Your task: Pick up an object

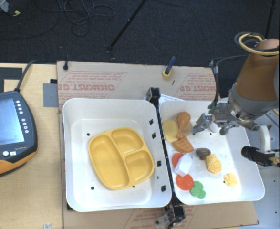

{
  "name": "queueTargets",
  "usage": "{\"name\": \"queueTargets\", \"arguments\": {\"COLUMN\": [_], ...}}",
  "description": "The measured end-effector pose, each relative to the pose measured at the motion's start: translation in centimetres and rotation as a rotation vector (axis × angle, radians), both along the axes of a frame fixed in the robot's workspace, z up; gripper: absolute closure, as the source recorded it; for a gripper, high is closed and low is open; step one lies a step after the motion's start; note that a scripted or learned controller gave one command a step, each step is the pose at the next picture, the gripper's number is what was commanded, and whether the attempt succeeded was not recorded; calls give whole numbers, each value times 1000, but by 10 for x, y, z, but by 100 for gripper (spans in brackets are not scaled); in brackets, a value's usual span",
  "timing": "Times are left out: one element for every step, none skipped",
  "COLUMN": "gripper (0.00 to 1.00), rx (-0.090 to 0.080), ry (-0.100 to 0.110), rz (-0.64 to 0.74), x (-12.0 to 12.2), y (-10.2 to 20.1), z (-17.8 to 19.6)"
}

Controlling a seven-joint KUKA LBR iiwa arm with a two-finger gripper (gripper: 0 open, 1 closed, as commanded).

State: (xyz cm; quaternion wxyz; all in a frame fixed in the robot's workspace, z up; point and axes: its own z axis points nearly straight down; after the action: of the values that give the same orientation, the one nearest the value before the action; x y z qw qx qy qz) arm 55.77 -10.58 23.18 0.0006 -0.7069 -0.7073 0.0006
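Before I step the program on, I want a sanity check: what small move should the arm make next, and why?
Probably lower the gripper a little toward the drumstick. It sits in the right bin just beside that piece with nothing between its fingers, so the pick is not yet made. The corn and the other toy food lie farther off, which makes the drumstick the shortest reach.

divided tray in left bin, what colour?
Yellow. The divided tray shows best in the camera view.

Two white bins, one yellow tray
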Motion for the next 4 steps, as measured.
{"name": "queueTargets", "arguments": {"gripper": [0, 0, 0, 0], "rx": [3, 0, 0, 9], "ry": [7, 6, -3, 5], "rz": [4, -5, 1, 4], "x": [-4, -18, 38, 8], "y": [62, 12, 24, 83], "z": [-48, -149, -144, -92]}}
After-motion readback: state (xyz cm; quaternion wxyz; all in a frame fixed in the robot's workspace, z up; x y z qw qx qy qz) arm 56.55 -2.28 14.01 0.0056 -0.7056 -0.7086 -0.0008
